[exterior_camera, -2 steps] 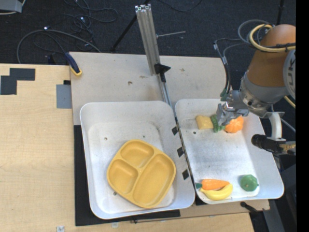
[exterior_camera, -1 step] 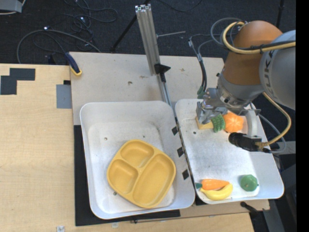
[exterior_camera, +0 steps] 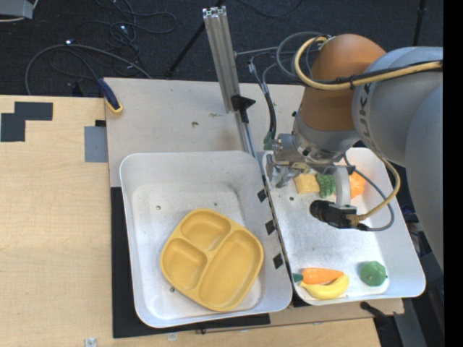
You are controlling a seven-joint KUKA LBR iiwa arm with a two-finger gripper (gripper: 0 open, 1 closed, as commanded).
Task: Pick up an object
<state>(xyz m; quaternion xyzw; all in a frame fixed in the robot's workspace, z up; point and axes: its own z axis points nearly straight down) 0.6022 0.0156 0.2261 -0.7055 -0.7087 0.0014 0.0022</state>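
My gripper hangs low over the far left part of the right bin, close to the wall between the two bins. Just to its right lies a cluster of toy foods: a pale yellow piece, a green piece and an orange piece, partly hidden under the wrist. At the bin's front edge an orange carrot rests on a yellow banana. A round green fruit sits to their right.
The left bin holds a yellow divided plate at its front. A black part with a cable hangs off the wrist over the right bin's middle. An upright metal post stands behind the bins.
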